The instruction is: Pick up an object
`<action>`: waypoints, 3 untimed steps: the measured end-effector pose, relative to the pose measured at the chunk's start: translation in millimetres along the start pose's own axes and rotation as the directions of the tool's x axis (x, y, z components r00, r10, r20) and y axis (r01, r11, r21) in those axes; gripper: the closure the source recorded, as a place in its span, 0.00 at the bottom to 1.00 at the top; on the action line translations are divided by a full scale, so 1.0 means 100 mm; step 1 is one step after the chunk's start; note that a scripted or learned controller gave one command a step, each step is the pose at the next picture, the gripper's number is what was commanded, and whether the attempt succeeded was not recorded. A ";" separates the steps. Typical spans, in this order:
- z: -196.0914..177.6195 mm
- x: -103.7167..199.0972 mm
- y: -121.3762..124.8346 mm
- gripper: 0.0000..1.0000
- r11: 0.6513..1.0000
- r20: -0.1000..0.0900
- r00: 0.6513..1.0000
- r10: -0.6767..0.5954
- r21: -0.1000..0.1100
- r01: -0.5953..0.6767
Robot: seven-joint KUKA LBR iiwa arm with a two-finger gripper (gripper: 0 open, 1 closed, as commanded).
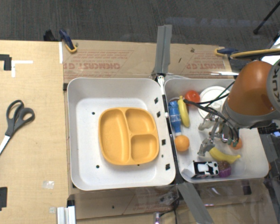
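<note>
On the bench's far left, toward nine o'clock, lies a pair of black-handled scissors [11, 125] on the brown board. Next comes the left bin [79, 139], white and shallow, and near its middle rests a yellow-orange divided plate [129, 136] with three compartments: one long one at nine o'clock and two smaller ones at three o'clock.

The right bin [259, 162] holds the clutter. Along its nine o'clock wall lies a blue bottle [174, 117], with a slim yellow banana [184, 112] just beside it. At six o'clock from the bottle sits an orange [182, 143], round and evenly coloured. At twelve o'clock a small red tomato-like fruit [192, 96] sits next to a white bowl [213, 96].

The gripper [210, 141] hangs over the bin's middle below the arm's orange band [252, 88]; its metal fingers point toward seven o'clock, set a little apart with nothing between them. Just beside the tips, at five o'clock, lies a second banana [224, 155] (shorter, curved, bright yellow with a dark end). Near six o'clock a black-and-white toy [206, 169] rests against something purple [224, 171].
</note>
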State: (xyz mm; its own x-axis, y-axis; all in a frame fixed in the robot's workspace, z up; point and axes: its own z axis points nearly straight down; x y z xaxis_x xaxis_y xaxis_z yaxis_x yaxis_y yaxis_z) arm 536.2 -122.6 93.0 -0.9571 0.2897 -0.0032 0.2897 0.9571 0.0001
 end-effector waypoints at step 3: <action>-0.02 -1.03 0.63 0.00 0.970 0.005 0.970 0.242 -0.002 -0.242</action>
State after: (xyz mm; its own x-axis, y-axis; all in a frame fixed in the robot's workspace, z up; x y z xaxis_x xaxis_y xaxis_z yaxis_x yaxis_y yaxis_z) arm 653.3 -92.5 95.0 -0.8587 0.5125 -0.0077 0.5125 0.8587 0.0025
